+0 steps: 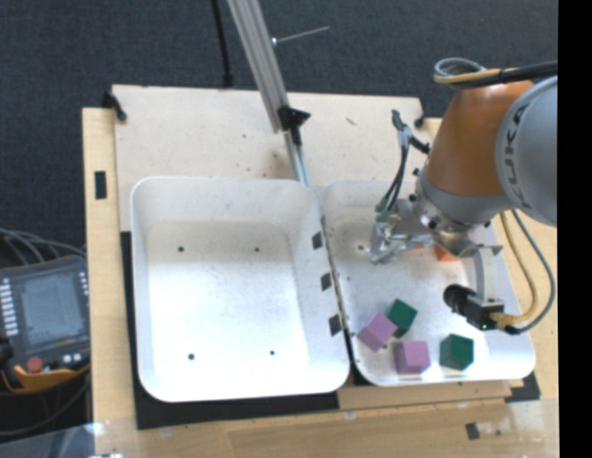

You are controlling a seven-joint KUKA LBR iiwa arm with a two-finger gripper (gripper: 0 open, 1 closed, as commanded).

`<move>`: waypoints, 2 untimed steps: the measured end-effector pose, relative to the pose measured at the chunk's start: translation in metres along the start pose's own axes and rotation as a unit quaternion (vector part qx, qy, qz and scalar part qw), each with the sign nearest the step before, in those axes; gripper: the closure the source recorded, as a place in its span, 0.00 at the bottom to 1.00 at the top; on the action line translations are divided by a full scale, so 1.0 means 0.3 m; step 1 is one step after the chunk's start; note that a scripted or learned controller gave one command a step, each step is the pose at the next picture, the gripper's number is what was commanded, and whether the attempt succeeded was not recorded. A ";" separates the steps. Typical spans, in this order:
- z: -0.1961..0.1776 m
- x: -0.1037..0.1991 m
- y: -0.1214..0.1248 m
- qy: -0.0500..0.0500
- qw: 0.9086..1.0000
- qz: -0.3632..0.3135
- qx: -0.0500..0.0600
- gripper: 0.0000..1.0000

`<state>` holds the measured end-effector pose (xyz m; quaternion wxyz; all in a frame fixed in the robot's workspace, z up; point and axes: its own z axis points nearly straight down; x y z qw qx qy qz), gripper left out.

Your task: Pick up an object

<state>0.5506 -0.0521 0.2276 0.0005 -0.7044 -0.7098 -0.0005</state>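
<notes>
On the wooden worktop (pixel 105 256) stand two shallow white bins, side by side. The left white bin (pixel 229 289) shows a few small dark dots on its floor. In the right white bin (pixel 358 213) lie four small blocks near the front edge: two green and two purple. One dark green cube (pixel 402 315) touches a tilted light purple cube (pixel 377 332). A second purple cube (pixel 411 356) lies just beside them, and a second green cube (pixel 456 351) lies near it on the right. The grey arm with the orange band (pixel 482 146) reaches over the right bin, and its metal pincer (pixel 391 241) hangs behind the blocks, apart from them. Whether the pincer is released or clenched I cannot tell. A small orange piece (pixel 447 252) shows under the wrist.
</notes>
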 end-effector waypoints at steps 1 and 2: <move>-0.039 0.171 -0.038 0.001 1.000 0.000 0.000 1.00; -0.028 0.350 -0.088 0.000 1.000 0.000 0.001 1.00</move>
